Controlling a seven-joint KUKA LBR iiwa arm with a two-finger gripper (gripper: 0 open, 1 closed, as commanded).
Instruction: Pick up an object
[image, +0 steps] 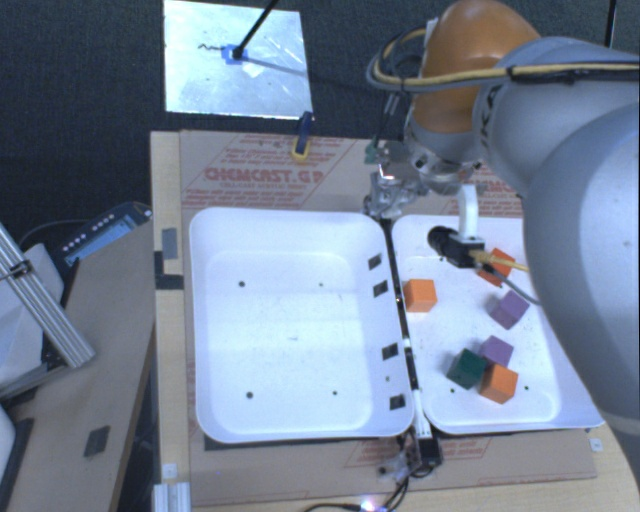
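1. The gripper is hanging at the end of the arm, just above the far end of the black hinge strip that joins the two bins; that strip is serving as the landmark throughout. Whether the jaws are spread or pressed together cannot be told, because the tool is showing as a small, glinting metal shape against the far rim.

2. Nothing is showing beneath the gripper except the bin rim and the cardboard sheet behind it.

3. Just right of the strip, about midway along it, an orange cube is sitting alone on the floor of the right bin.

4. Further right of the strip, a purple block is lying, with another orange piece beyond it, partly hidden by a black fitting and a yellow cable.

5. Towards the near end of the strip, on its right, a green cube, a second purple block and a second orange cube are crowding together, touching.

6. Left of the strip, the left bin is showing bare white floor.

7. Judged risk: descending from here would be bringing the tool onto the rim or strip rather than an object, since every piece is lying nearer the camera than the tool.

8. Judged risk: going for the crowded trio could be nudging neighbours or trapping two blocks; the lone orange cube looks the safer choice, though it is close to the strip wall.
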